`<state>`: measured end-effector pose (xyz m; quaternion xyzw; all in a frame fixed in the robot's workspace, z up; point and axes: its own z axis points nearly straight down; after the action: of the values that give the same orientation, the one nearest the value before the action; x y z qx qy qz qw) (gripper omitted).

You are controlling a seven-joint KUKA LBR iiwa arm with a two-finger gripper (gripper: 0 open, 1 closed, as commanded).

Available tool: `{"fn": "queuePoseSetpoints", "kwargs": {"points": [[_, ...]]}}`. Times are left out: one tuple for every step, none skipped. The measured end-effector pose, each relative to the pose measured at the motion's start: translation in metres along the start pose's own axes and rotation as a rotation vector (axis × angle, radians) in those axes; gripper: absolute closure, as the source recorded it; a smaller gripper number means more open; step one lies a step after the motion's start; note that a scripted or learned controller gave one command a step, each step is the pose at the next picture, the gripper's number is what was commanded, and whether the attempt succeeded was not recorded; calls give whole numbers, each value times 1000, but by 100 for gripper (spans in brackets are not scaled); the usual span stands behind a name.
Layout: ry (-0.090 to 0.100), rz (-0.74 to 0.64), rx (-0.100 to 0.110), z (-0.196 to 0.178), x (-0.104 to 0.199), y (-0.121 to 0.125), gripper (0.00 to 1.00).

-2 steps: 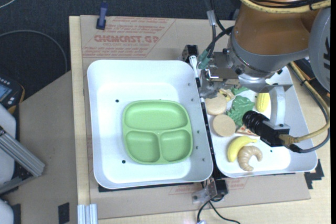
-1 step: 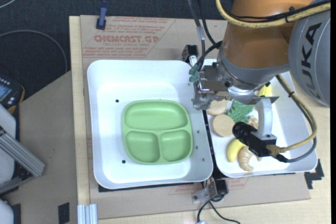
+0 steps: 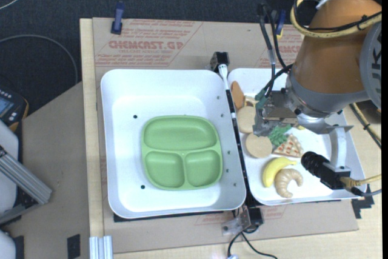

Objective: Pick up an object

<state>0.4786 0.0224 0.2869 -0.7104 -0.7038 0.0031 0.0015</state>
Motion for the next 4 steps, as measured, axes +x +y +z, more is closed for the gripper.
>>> {"fn": "queuePoseSetpoints", "kwargs": {"points": [[3, -14, -10, -19, 41, 0, 100], [3, -10, -2, 7, 53, 0, 100], [1, -5, 3, 77, 24, 0, 100], [6, -13, -26, -110, 34, 1, 100]]}}
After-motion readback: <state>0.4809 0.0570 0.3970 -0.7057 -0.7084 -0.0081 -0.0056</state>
